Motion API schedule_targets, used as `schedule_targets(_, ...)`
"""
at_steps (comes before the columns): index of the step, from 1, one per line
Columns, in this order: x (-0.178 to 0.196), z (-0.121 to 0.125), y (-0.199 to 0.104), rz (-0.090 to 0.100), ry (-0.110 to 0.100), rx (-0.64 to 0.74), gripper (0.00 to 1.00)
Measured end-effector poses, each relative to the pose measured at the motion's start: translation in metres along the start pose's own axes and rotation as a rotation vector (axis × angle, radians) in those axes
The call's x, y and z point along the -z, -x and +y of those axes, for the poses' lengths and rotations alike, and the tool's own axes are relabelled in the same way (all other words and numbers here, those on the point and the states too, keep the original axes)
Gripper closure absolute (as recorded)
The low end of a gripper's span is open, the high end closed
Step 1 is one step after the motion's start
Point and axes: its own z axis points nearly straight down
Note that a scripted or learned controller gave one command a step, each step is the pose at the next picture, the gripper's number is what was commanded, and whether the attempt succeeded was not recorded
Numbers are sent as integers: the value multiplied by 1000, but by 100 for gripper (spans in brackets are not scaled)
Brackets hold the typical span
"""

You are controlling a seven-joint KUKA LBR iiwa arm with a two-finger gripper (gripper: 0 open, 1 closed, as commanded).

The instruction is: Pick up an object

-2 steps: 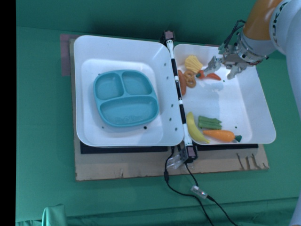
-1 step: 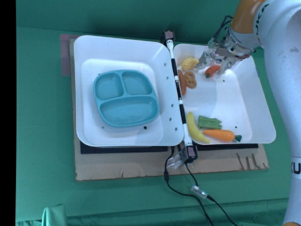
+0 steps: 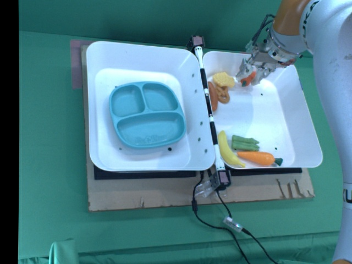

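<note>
Nearest the lens: black cable (image 3: 220, 213) trailing off the cardboard base (image 3: 143, 194) onto green cloth (image 3: 49, 147), small connector at its end.

Camera view. Two white bins side by side on the cardboard. Left bin (image 3: 102, 59) holding a teal divided plate (image 3: 147, 114), three compartments, set slightly toward the near-left; bare white floor along the far wall and the right side.

Right bin (image 3: 297, 131): banana (image 3: 228, 150), green beans (image 3: 245, 143) and carrot (image 3: 257, 158) bunched at the near-left corner, banana close against the divider wall. Sausage-like red piece (image 3: 212, 96) and orange ring-shaped piece (image 3: 223, 94) against the divider farther back, yellow piece (image 3: 224, 80) just behind them. Wide open floor through the middle and right of this bin.

Arm reaching in from upper right, orange band (image 3: 294, 7) high, wrist tilted down-left over the far wall of the right bin. Gripper (image 3: 248, 77) low at the far-left part of that bin, fingers pinched on a small orange-red object (image 3: 250, 79) with a touch of green, just right of the yellow piece. Whether lifted clear of the floor: cannot tell.
</note>
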Motion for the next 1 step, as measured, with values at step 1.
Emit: schedule_targets(1, 99, -11, -28, 5, 3, 5, 100)
